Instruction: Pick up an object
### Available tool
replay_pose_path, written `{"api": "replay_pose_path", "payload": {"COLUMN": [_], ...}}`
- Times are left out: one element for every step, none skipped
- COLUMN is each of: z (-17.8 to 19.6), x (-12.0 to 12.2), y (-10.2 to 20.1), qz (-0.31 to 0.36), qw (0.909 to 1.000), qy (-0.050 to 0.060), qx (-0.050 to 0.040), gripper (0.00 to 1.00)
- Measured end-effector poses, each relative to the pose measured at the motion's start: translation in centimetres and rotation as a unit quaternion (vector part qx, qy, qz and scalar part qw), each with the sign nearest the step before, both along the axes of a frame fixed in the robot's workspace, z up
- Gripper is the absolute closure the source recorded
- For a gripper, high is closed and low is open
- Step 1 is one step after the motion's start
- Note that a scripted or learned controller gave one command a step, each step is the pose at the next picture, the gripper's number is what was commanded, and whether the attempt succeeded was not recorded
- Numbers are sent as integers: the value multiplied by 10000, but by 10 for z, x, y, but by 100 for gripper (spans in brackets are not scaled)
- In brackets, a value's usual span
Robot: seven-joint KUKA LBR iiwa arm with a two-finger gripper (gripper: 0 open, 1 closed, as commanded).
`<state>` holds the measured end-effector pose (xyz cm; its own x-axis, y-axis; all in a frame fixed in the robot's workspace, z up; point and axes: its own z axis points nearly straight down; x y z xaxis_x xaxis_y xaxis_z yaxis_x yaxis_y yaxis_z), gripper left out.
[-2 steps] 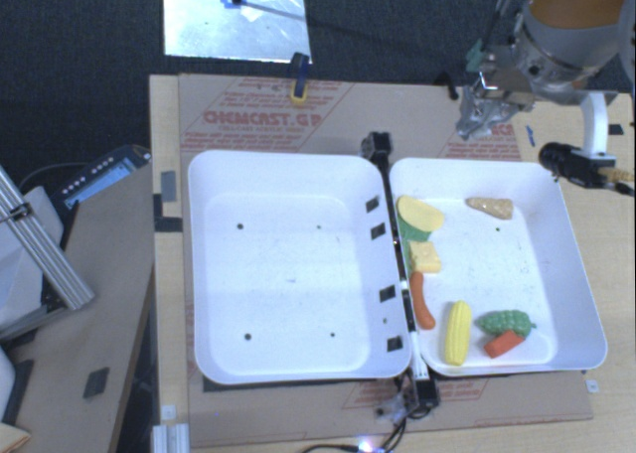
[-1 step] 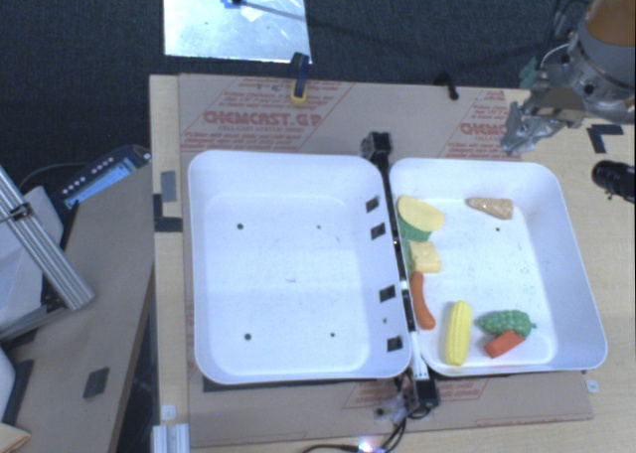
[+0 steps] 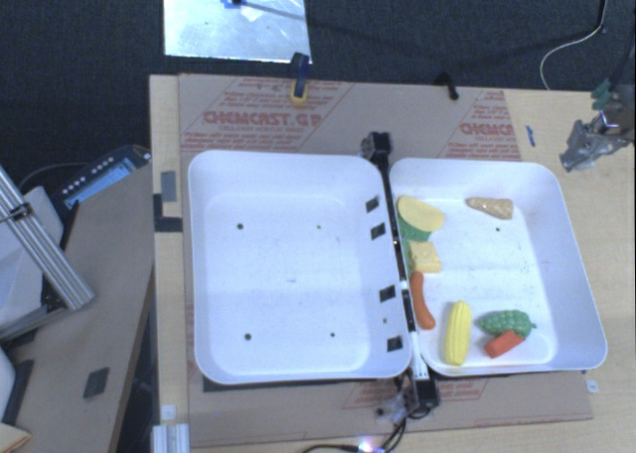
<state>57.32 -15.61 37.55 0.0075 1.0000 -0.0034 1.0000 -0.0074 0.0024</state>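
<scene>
A: Where do things stand?

B: Largest first: the left bin [image 3: 288,272], then the right bin [image 3: 556,272] with the toy food. The gripper [image 3: 594,138] waits off the right bin's far right corner; whether it's parted or closed, I can't tell.

A: So the approach hasn't begun?

B: I'd judge not. Next: travel over, descend on the corn cob [image 3: 457,332] or the smaller bread piece [image 3: 491,207].

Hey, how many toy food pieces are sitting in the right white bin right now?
7, all in the right bin: tan bread slice at the back, yellow-green wedge, pale yellow block, orange carrot, yellow corn cob, green leafy piece, red-orange piece. Overlaps may hide more.
</scene>
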Motion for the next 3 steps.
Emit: {"api": "replay_pose_path", "payload": {"z": [-87, 61, -29], "x": [-12, 12, -35], "y": [82, 154, 220], "qz": [85, 96, 88], "qw": [10000, 9999, 9999], "qy": [39, -93, 46], "qx": [33, 22, 25], "gripper": [100, 100, 100]}}
